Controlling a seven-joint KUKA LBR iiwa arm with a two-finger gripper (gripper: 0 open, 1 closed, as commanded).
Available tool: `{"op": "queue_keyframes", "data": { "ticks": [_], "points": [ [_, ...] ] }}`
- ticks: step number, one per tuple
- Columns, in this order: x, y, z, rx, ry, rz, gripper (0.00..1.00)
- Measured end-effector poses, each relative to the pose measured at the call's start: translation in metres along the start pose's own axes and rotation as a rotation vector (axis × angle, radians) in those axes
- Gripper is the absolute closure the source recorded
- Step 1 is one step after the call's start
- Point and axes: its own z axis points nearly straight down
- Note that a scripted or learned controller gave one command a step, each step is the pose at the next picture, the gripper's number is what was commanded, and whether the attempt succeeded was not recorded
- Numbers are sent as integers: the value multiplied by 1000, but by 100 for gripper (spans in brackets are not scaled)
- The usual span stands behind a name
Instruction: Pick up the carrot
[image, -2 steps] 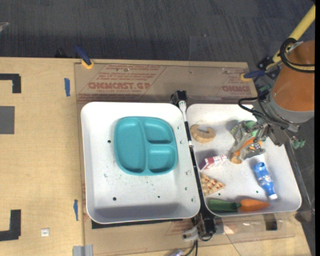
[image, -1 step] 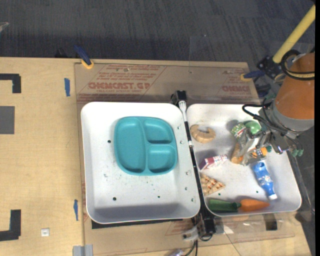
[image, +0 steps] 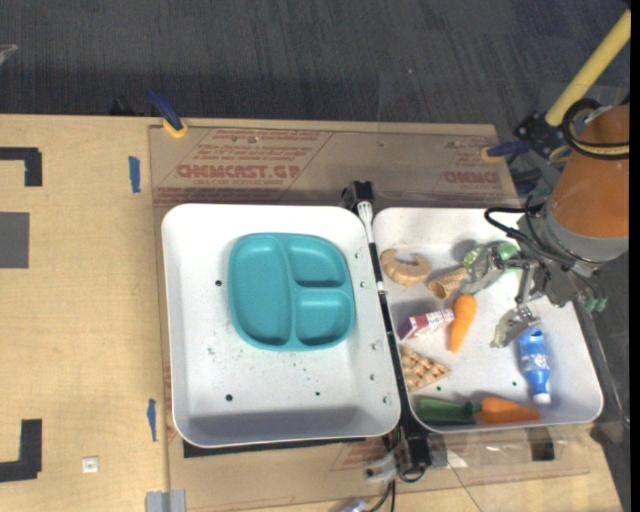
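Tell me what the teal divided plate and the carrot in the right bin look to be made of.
Teal divided plate: likely moulded plastic, judging by its uniform colour, rounded compartments and soft satin sheen. Carrot: looks like a plastic toy, evenly bright orange and smooth, though at this size real cannot be ruled out.

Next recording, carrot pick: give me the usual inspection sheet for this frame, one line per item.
Surface: wooden bench bearing a left bin and a right bin, side by side.
Job's things: carrot in the right bin, lying free, apart from the gripper.
Clutter: teal divided tray in the left bin; in the right bin a bagel-like ring, small tube, waffle piece, blue bottle, and a green and orange piece at the near wall.
Grippers: gripper over the right bin, to the right of the carrot; finger state unclear.
Cables: nothing seen.
Surroundings: dark carpet, blue clamps on the board's far edge.
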Motion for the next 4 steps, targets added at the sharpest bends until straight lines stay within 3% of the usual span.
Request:
{"op": "queue_keyframes", "data": {
  "ticks": [1,2,3,4],
  "points": [
    [4,-15,95,3,-6,68,0],
    [3,-13,86,2,-10,67,100],
    [-13,-69,103,6,-10,-431,100],
    [-86,-53,43,2,-8,-786,100]
  ]
}}
